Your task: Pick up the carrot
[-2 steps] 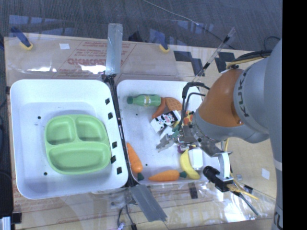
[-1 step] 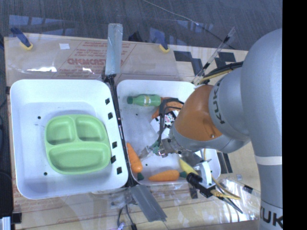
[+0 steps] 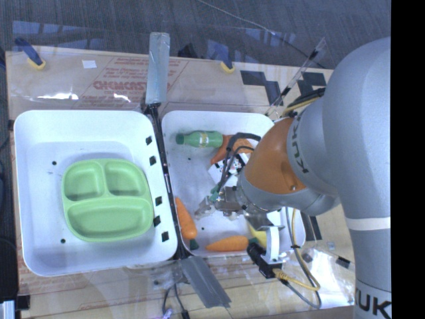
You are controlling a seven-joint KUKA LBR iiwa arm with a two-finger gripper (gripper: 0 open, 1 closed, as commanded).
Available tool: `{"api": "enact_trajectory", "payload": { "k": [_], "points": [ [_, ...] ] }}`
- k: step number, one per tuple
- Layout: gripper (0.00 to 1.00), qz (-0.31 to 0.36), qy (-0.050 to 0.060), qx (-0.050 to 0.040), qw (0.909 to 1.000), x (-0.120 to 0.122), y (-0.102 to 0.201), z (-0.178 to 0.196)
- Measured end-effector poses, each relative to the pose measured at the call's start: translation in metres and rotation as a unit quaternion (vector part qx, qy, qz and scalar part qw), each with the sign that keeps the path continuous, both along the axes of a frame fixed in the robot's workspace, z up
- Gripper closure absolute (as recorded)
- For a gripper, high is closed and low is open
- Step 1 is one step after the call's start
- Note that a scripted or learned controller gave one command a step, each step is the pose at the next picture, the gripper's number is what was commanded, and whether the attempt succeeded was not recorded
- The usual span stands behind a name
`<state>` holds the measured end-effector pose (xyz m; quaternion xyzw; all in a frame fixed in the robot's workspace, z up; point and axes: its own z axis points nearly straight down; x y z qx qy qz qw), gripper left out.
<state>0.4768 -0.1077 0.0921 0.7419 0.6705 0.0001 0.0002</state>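
Note:
Two carrots lie in the right bin (image 3: pixel 219 121). One carrot (image 3: pixel 186 219) rests along the bin's left wall, with its green end toward the near corner. The other carrot (image 3: pixel 227 244) lies flat along the near wall. A further orange piece (image 3: pixel 221 151) shows beside the arm's wrist, partly hidden. My gripper (image 3: pixel 211 205) hangs low over the middle of the right bin, just right of the left-wall carrot and above the near-wall one. No carrot shows within it.
A green bottle (image 3: pixel 199 138) lies at the far side of the right bin. The left bin (image 3: pixel 26 178) holds a green divided tray (image 3: pixel 106 199). The arm's grey and orange body (image 3: pixel 292 165) covers the right bin's right half. A yellow object (image 3: pixel 260 234) peeks under the wrist.

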Motion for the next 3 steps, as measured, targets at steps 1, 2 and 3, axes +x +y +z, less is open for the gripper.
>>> {"api": "enact_trajectory", "payload": {
  "k": [1,2,3],
  "points": [
    [0.0,-0.213,0.0,0.0003,0.977,-0.0003,-0.0231,-0.0001],
    [1.0,-0.21,0.002,0.0012,0.9777,-0.0001,-0.0223,0.0092],
    [0.0,-0.21,0.002,0.0014,0.9778,-0.0001,-0.022,0.009]
  ]
}}
